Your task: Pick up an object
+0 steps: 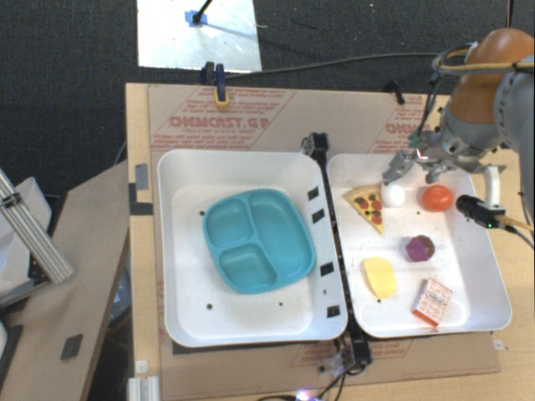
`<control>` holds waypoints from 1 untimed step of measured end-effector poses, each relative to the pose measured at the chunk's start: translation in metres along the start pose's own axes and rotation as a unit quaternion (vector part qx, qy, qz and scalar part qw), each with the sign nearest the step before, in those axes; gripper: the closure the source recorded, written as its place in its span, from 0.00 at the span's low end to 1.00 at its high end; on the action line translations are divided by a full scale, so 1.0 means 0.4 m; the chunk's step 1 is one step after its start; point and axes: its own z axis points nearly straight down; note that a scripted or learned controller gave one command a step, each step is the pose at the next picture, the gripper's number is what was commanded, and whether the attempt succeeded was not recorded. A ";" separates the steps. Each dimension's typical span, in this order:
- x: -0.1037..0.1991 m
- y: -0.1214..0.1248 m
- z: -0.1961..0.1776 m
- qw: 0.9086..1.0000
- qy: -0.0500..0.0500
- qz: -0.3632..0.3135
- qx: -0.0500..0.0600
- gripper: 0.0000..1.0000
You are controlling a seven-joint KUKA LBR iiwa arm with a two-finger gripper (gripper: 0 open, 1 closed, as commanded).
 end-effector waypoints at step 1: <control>0.001 0.002 0.103 1.000 0.000 -0.001 0.000 0.00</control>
